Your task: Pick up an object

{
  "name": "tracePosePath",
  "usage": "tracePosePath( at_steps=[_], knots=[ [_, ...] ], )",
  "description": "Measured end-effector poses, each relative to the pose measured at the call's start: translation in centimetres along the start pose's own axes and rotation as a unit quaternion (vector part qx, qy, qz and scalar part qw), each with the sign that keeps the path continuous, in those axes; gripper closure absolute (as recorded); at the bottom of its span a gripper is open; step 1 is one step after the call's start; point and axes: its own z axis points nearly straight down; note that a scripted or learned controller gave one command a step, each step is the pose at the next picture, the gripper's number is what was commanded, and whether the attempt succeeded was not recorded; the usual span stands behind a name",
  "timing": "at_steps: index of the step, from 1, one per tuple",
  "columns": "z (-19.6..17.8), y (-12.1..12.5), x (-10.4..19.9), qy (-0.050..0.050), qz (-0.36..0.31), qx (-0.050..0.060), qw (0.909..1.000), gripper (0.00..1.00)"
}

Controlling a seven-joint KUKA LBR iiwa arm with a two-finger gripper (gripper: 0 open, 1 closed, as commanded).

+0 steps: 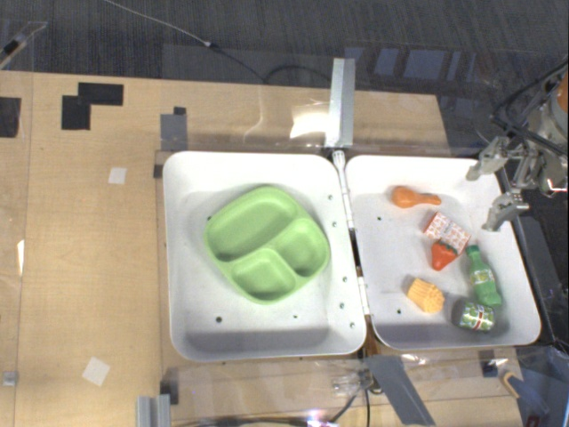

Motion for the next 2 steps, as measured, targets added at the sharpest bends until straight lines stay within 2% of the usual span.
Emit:
tracePosePath(
  at_steps=[1,2],
  knots=[
    [17.9,-3.1,1.5,-0.007,-0.054,0.003,0.9985,0.0],
    [18.3,0.0,-3.9,-0.012,0.071,0.002,0.9974,0.0]
  ],
)
